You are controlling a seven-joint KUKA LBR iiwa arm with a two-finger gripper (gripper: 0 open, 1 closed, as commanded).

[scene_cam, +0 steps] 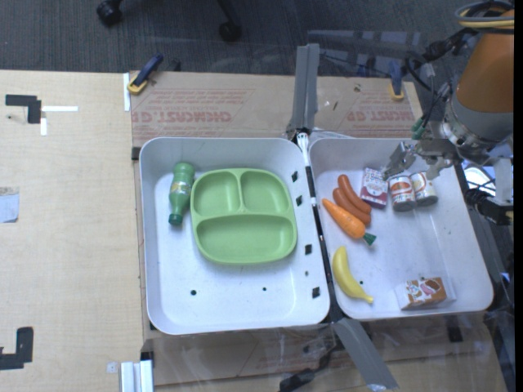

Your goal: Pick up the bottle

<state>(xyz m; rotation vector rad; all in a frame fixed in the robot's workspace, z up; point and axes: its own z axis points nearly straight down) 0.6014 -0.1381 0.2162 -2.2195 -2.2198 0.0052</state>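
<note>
from the camera view i'm watching the gripper [414, 160] hanging over the far part of the right bin [458, 251], with its tips just above two small cans [411, 191] lying side by side. i'm reading the fingers as spread apart, with nothing between them, though they are small and a little blurred here. a red packet [374, 188], two sausages [351, 198], a carrot [346, 220], a banana [350, 276] and a small carton [424, 292] are sharing that bin with the cans.

the bottle [179, 191], green with a pale label, is lying in the left bin [155, 243], pressed along the left edge of the green divided plate [244, 216], cap pointing toward me. it's well apart from the arm, with the bin divider between them.

so i'm judging the task as barely begun: nothing is gripped, and crossing to the left bin, lowering, closing on the bottle and lifting are all left.
</note>
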